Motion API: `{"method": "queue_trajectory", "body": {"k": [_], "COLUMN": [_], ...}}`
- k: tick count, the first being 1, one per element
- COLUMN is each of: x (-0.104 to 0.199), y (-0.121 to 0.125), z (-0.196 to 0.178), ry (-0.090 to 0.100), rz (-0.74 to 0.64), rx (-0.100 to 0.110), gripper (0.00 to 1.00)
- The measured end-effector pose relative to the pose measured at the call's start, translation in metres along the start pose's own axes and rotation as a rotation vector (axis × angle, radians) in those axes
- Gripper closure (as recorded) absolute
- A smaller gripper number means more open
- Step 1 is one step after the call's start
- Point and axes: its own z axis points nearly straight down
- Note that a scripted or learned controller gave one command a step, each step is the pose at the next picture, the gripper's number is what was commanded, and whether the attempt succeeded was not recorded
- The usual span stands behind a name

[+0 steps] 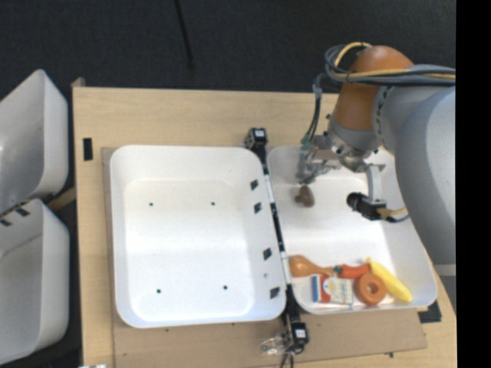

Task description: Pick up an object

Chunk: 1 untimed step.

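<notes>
My gripper [308, 173] hangs over the back left part of the right bin [337, 232], under the orange wrist band. A small brown lump [304, 196] sits directly below it, close to the bin's left wall. Whether the gripper touches the lump cannot be made out from this angle. Along the bin's front edge lie an orange gourd-shaped toy [301, 265], a small carrot [350, 271], a yellow banana [390, 280], an orange ring [372, 290] and a white and red carton [330, 290].
The left bin [123, 228] stands beside the right one, parted from it by a ridge with black clips [268, 228]. A black part with a cable [367, 205] juts out right of the gripper. The grey arm covers the bench's right side.
</notes>
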Motion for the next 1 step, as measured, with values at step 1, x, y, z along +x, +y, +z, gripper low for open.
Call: {"method": "queue_trajectory", "body": {"k": [1], "x": [0.0622], "y": [0.0174], "z": [-0.1018], "ry": [-0.002], "rz": [0.001], "rx": [-0.010], "gripper": [1.00]}}
